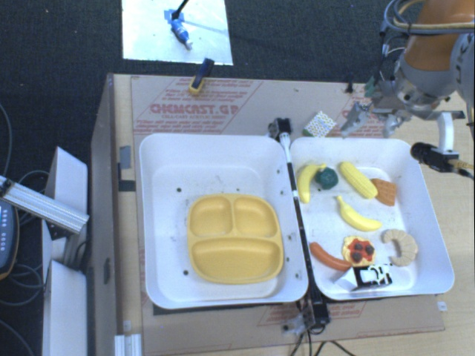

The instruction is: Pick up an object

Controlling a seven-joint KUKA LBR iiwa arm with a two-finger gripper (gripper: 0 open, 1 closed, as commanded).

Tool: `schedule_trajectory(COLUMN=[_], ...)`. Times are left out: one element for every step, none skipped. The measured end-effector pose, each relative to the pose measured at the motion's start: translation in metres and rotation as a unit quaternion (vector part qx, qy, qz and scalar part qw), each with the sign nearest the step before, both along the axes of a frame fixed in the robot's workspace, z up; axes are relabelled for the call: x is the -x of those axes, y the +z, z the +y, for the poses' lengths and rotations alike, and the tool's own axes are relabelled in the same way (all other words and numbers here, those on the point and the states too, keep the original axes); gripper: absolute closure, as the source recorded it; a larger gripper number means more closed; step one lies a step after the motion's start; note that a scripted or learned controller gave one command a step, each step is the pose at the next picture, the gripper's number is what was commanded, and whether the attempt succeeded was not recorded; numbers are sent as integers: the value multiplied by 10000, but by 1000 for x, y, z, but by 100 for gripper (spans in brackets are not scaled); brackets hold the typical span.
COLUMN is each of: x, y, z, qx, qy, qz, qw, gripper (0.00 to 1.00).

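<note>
Jaws: state cannot tell, upper right of frame, above right bin far rim. Bin holds bananas, croissant, sausage. Yellow divided plate in left bin.

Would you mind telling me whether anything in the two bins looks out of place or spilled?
Nothing stands out. The yellow tray sits flat in the left bin, and the toy food lies loosely scattered inside the right bin.

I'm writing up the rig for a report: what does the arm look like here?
The arm has a rounded orange section over a grey wrist housing, with dark cables looping beside it. The gripper below is grey metal hardware, too blurred to make out in detail.
</note>
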State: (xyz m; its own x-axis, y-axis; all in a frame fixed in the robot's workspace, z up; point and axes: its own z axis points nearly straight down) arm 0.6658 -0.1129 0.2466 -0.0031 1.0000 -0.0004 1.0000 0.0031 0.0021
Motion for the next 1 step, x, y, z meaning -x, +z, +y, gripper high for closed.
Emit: schedule_trajectory(x=[56], y=[-33], z=[9], qx=[-1], qy=[-9], qz=[7], qw=[10000], gripper=[0])
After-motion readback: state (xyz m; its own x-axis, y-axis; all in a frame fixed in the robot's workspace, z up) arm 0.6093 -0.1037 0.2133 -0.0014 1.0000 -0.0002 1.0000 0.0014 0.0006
